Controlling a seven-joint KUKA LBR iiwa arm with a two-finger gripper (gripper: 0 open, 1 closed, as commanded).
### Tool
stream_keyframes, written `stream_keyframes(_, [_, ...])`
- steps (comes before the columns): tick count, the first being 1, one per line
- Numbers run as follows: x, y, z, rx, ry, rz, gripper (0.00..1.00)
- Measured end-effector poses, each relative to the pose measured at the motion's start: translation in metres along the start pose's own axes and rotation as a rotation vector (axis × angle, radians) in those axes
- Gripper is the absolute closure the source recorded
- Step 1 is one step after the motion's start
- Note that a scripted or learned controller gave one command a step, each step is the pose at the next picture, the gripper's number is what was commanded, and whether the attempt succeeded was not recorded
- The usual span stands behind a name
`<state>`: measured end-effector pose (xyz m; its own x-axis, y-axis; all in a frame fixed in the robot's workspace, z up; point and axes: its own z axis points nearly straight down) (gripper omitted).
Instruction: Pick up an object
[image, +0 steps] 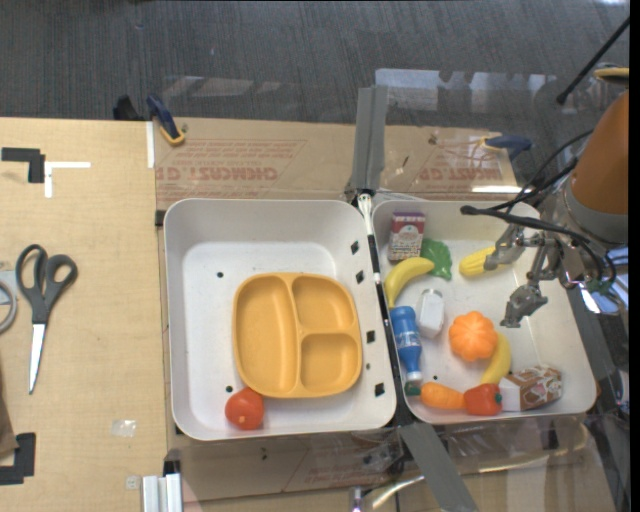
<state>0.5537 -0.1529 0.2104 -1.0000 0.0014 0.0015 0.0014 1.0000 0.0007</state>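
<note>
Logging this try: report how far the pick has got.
Done: the gripper is over the right bin. In hand: nothing visible between its fingers; it hangs open above bare floor beside the orange. Left: closing on an object and lifting it; everything lies in the bins.

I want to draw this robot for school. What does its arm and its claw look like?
The robot arm is rounded, with a big orange band and grey below it. Thin black cables loop around the wrist. The two-finger gripper is grey metal, with slim, jointed fingers hanging from it. No writing or markings can be made out on it.
</note>
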Motion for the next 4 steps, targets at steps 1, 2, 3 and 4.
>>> stream_keyframes(1, [-0.078, 0.023, 0.108, 0.001, -0.006, 0.013, 0.00])
stream_keyframes(2, [-0.087, -0.036, 0.048, 0.002, -0.008, 0.087, 0.00])
stream_keyframes(3, [-0.096, -0.044, 0.115, 0.001, -0.007, 0.343, 0.00])
stream_keyframes(4, [-0.090, 0.018, 0.117, 0.000, -0.004, 0.489, 0.00])
